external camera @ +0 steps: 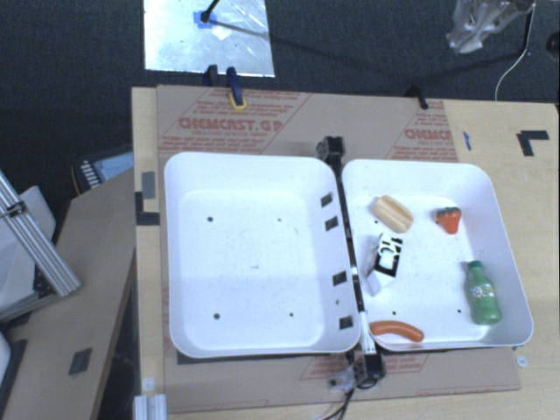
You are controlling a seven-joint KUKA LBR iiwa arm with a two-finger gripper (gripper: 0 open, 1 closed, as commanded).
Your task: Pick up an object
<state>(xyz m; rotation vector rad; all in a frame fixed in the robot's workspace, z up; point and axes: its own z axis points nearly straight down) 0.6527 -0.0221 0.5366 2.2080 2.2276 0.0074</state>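
Gripper [477,20] end of the arm is a pale grey-white, semi-translucent-looking assembly with angular faceted shapes, blurry at this resolution. A darker grey bar-like section sits above it at the frame top. Thin light cable [522,55] drops from that section and curves away below; no markings or screws legible.

Bench on a dark carpeted floor, seen from above.

A tan wooden bench [490,129] stands on dark blue-grey carpet [70,42], with a cardboard sheet [262,121] printed in red letters (partly readable as "CHEMCAST") lying on it. A shiny metal plate [175,24] rests on the carpet beyond the bench. At the left edge an aluminium rail [35,243] slants across a lower tan surface [96,261].
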